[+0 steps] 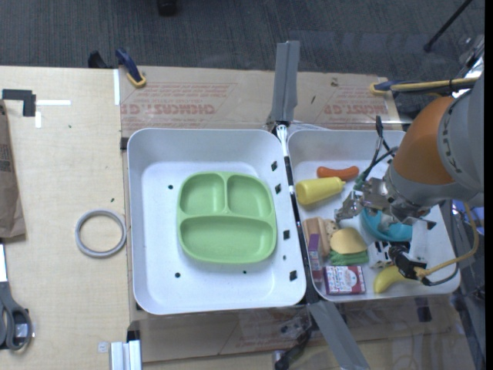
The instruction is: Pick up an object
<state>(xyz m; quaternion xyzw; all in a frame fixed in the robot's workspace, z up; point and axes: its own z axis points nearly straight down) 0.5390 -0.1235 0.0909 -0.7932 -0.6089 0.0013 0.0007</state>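
The right bin [431,241] holds several objects. An orange carrot [337,172] lies at the back, and a yellow bottle [318,190] lies just in front of it. Further forward are a yellow lemon-like piece [347,241], a wooden block [313,233], a green item [347,259], a pink box [344,280] and a yellow banana [387,278]. My gripper [360,204] hangs low in this bin, right of the bottle and directly over a cyan object [383,226], which the wrist partly hides.
The left bin [146,206] carries a green divided plate [227,216]. A grey ring [100,232] lies on the bench to the left. A metal divider [286,83] rises between the bins at the back. Cables trail by the right bin's front corner [431,272].
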